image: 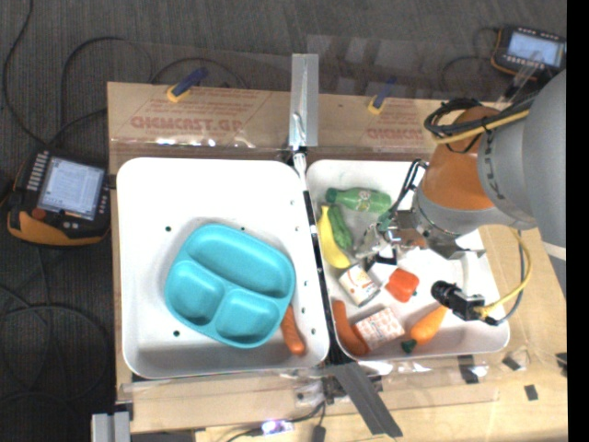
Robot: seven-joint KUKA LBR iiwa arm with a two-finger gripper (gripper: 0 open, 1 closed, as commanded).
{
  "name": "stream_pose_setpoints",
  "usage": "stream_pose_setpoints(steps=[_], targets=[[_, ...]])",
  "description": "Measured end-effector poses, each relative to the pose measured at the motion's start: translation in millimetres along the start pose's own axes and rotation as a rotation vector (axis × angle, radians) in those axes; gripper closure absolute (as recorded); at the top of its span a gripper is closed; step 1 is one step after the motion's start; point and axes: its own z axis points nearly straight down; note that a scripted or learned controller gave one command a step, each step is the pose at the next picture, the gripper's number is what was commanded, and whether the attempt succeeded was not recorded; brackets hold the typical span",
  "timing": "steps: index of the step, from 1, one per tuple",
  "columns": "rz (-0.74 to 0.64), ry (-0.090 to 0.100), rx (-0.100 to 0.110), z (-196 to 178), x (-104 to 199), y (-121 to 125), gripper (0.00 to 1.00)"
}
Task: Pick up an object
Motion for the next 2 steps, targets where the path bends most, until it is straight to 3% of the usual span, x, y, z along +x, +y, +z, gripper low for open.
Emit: stream_pose_setpoints(steps=[1, 2], targets=[[-0.166, 0.001, 0.013, -59.8, -50.9, -22.5, 1.0], [-0.167, 0.003, 0.014, -67.8, -49.9, -22.4, 1.0]])
